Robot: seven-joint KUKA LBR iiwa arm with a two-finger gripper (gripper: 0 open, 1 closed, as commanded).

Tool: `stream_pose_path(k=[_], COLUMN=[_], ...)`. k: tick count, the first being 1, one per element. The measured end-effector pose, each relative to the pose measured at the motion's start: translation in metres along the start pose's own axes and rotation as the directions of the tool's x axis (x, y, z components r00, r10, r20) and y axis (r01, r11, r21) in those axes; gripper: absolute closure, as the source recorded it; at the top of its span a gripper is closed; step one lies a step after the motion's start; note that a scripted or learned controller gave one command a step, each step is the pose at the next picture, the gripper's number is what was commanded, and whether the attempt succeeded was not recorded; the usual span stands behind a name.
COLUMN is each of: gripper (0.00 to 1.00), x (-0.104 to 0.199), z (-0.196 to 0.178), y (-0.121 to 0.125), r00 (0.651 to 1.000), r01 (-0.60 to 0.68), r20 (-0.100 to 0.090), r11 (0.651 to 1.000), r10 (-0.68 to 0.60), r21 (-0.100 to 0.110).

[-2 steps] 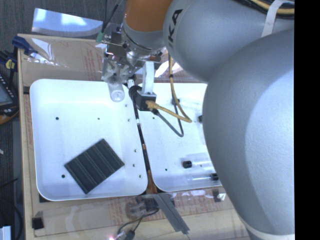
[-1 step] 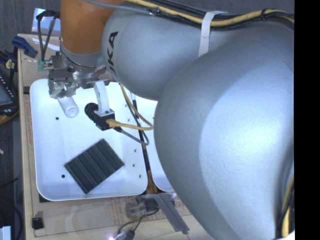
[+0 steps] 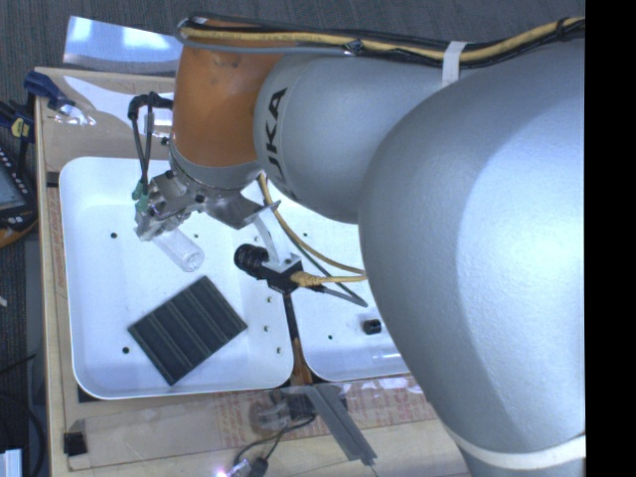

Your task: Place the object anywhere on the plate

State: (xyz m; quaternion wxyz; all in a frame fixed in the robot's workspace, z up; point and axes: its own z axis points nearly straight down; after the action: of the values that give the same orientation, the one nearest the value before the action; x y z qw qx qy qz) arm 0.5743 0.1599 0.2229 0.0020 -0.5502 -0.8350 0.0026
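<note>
The two-finger gripper [image 3: 157, 217] hovers over the clear plastic cylinder [image 3: 183, 250] beside the dark ribbed square plate [image 3: 188, 329], seemingly lining up a grasp.

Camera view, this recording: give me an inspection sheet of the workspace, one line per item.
Surface: two white bins; left bin, right bin largely covered by the arm.
Job's things: dark ribbed plate in the left bin; clear tube-like object lying beside it, apart.
Clutter: small dark item in the right bin.
Grippers: gripper low over the clear object; finger state unclear.
Cables: yellow cable along the arm.
Surroundings: wooden bench edge.
</note>
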Motion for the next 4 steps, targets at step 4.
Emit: stream_pose_path(k=[4], gripper=[1.00], x=[0.058], z=[0.027], y=[-0.062], r00=[0.973], r01=[0.230], r20=[0.001], r11=[0.973], r10=[-0.230], r21=[-0.001])
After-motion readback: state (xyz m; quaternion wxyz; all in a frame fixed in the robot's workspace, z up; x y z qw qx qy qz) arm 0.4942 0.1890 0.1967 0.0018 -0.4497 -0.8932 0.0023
